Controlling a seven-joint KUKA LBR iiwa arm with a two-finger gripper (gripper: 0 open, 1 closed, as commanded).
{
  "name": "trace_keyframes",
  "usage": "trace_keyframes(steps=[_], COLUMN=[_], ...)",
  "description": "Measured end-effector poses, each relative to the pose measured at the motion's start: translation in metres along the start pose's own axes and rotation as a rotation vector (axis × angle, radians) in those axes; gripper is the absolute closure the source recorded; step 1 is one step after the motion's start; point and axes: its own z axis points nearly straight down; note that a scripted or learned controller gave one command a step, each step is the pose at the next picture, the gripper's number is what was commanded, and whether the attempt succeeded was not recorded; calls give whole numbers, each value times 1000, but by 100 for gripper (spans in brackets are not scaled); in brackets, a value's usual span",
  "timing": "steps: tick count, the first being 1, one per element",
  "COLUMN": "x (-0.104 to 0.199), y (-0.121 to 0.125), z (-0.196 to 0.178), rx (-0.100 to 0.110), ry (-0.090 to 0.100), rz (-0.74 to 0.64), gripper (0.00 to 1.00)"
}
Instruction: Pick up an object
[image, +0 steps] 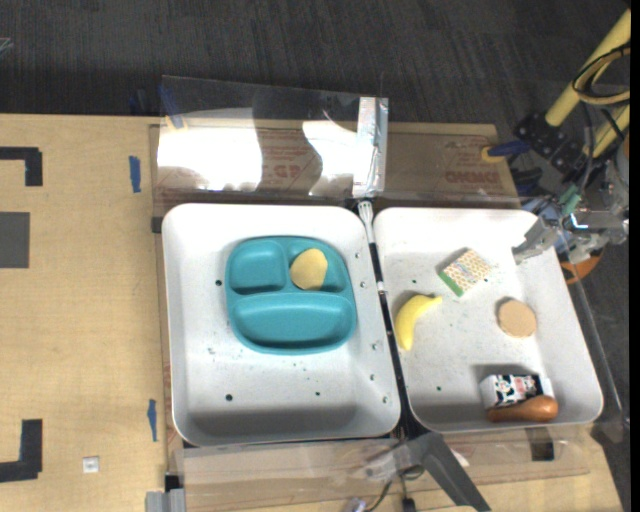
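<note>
Bins of shallow white plastic sit side by side on the tabletop (70, 300), filling the centre and right of the frame. The left bin (190, 390) holds a teal divided plate (290, 322) near its middle; a yellow rounded object (308, 268), possibly a lemon, rests in the plate's upper right compartment.

The right bin (450, 395) contains five loose objects. A banana (411, 317) lies at its left side, near the wall shared with the other bin. A small patterned box (466, 271) with a green edge lies tilted above and to the right of the banana, apart from it. A round tan disc (517, 319), like a cookie, lies flat at centre right. At the lower right corner a small black-and-white carton (514, 387) lies touching an orange-brown elongated object (527, 408) just below it.

The gripper (540, 238) appears at the upper right of the frame, over the upper right corner of the right bin, with cables and yellow hose behind it. It is above the bin rim, well apart from the disc and the box, and no object is seen between its fingers. Whether the fingers are spread wide or drawn narrow cannot be told at this angle.

A clear plastic sheet (270, 150) stands behind the left bin at upper centre, reflecting light.
</note>
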Motion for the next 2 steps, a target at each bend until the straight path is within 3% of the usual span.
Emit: trace_keyframes(steps=[1,2], x=[34,73], y=[-67,23], z=[124,178], rx=[12,-9], ry=[4,-2], rz=[-59,-106], gripper=[0,0])
